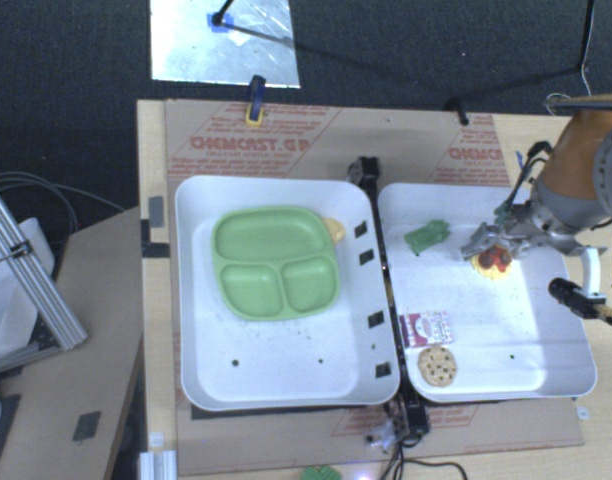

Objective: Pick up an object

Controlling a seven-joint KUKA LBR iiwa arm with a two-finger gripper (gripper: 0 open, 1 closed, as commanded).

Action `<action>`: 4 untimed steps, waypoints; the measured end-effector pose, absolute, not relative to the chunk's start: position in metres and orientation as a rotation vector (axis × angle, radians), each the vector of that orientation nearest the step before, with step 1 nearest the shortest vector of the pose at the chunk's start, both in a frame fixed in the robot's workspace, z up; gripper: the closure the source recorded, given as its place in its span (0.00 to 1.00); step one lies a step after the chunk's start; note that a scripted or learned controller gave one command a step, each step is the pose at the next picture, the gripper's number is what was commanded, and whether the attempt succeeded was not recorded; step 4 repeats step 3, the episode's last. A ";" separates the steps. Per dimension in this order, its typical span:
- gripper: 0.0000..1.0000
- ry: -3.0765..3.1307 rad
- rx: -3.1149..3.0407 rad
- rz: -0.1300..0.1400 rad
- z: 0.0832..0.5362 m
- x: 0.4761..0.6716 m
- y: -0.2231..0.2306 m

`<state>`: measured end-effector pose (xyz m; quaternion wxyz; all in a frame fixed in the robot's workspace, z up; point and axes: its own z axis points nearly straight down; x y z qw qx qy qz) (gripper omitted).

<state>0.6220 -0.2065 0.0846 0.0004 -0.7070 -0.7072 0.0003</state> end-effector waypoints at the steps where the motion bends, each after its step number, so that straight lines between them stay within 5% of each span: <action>1: 1.00 -2.237 -2.228 -0.011 0.102 0.628 -0.208; 2: 0.00 -2.236 -2.227 -0.009 0.101 0.628 -0.208; 3: 0.00 -2.227 -2.216 -0.002 0.086 0.671 -0.206; 4: 0.00 -2.227 -2.216 -0.002 0.086 0.671 -0.206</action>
